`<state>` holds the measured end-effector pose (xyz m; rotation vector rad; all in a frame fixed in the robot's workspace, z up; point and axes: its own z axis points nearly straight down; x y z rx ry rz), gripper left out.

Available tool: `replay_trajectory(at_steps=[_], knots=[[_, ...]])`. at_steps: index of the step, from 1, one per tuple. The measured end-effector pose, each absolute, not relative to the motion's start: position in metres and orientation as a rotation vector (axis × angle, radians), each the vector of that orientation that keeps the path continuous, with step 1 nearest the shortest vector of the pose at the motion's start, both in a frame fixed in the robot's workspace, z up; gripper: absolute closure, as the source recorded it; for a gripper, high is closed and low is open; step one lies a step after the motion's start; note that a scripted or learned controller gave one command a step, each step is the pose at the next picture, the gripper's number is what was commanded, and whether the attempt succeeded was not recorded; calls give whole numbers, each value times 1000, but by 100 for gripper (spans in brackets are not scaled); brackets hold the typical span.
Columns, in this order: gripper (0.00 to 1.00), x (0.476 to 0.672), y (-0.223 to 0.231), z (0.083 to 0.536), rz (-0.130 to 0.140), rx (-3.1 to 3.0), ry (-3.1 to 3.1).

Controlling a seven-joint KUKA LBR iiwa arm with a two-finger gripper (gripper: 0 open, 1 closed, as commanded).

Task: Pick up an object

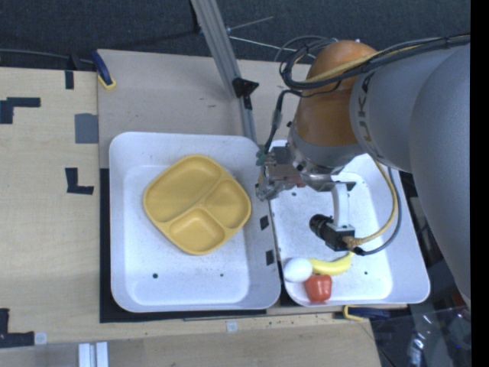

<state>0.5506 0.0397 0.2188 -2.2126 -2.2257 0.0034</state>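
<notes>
Arm (397, 105): grey, with an orange band (336, 90) above the wrist, reaching in from 3 o'clock and hanging over the upper part of the right bin.
Jaws (269, 183): the grasping part sits above the ridge where the 2 bins meet, near the right bin's 10 o'clock corner. Whether the jaws are spread or pressed together cannot be told from this slant, and nothing is seen between them.
Right bin (382, 274): shallow and white, carrying 3 small objects clustered at its 7 o'clock corner.
White egg (298, 269): lies at the bin's near-left corner, touching or just beside the red object.
Banana (333, 264): small and yellow, lying at 3 o'clock of the egg, just above the red object.
Red object (318, 287): looks like a small pepper or strawberry, at 6 o'clock of the banana, close to the bin's front rim.
Objects and jaws: all 3 objects lie well apart from the jaws, toward 5 o'clock of them.
Left bin (130, 281): shallow and white, side by side with the right bin on the table (46, 220).
Yellow plate (196, 202): 3 compartments, lying flat in the left bin's upper middle.
Black cable fitting (330, 232): hangs under the wrist above the right bin's middle.
</notes>
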Motion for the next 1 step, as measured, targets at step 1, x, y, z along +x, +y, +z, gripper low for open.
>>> replay_trajectory(at_steps=[1], knots=[[100,536,93,234,-1,-2211,-2229]])
